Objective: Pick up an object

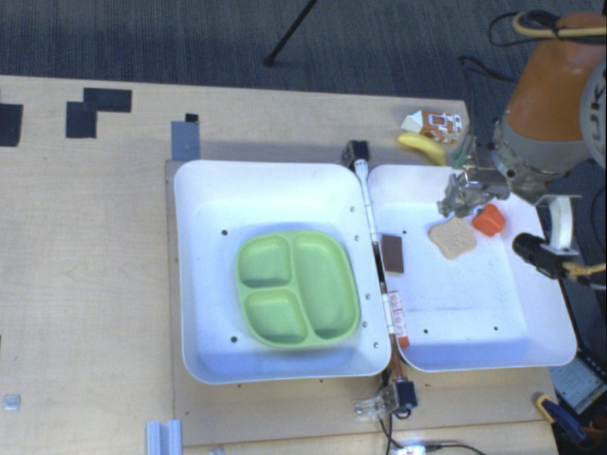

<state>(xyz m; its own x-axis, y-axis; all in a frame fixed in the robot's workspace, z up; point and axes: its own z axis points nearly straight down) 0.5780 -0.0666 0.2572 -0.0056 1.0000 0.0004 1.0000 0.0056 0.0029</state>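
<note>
Approach step. My gripper (462, 197) hangs low over right bin (474, 339), toward bench's far right corner; grip state unreadable, cannot tell. Tan bread-like piece (452, 239) lies just beneath, orange block (489, 221) beside it. Next move, my guess: descend squarely over tan piece, then clamp.

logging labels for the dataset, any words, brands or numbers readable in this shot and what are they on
No text can be read here.
Small packet beyond the right bin's far rim, beside the banana: orange and white print, too blurred to read.
Red and white strip on the divider between the bins: looks like a printed label, too small to read.
Green divided tray, bread slice and brown block: no markings visible.
</note>
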